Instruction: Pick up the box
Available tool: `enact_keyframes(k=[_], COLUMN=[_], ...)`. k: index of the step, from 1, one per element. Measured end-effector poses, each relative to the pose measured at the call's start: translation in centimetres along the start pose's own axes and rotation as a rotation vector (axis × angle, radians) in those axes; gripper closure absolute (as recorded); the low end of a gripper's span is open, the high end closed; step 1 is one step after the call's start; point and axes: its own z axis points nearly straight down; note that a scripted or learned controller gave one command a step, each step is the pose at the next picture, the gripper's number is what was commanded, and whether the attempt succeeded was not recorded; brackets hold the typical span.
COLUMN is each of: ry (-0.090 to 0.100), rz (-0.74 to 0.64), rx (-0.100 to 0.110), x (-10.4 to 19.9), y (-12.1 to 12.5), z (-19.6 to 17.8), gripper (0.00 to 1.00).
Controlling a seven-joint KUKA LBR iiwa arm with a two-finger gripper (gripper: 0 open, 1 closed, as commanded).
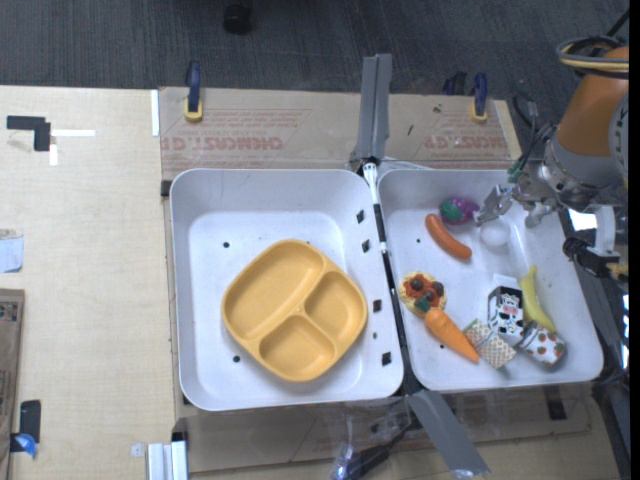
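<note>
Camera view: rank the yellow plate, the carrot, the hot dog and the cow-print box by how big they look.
Largest to smallest:
1. Yellow divided plate, by far
2. Carrot
3. Hot dog
4. Cow-print box
Carrot and hot dog look close in length; their order is unsure.

A robotics lab: clamped cardboard (300, 128) under white bins (190, 298), toy food (448, 236), dark carpet (300, 18).

The grey arm reaches in from the right edge, its orange band sitting high at the upper right corner. Below the band the wrist angles down and leftward, ending in the gripper (503, 204) — its metal fingers (493, 206) point left and slightly down, too small to judge their spread
</note>
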Motion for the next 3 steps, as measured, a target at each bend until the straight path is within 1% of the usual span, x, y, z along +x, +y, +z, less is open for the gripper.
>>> enact_keyframes(k=[1, 2, 3], ry=[-0.005, -0.003, -0.005], rz=[-0.181, -0.098, -0.100], rx=[-0.003, -0.007, -0.004], x=[0.9, -0.7, 4.7], y=[-2.4, 1.6, -1.0], z=[1.6, -1.5, -3.5], gripper=[0.00, 0.00, 0.00])
